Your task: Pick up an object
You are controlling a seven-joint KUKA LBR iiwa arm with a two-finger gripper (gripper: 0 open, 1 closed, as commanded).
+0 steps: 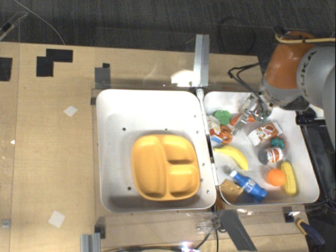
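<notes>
The gripper hung low over the right white bin, beside a green plastic toy; whether its fingers were parted could not be told; the toy looked light, rigid, slippery; best grasped across its middle.

Hidden and cut-off parts

The arm ran off the right edge. The gripper was too small to read its fingers. The blue bottle partly covered a brown item.
</notes>
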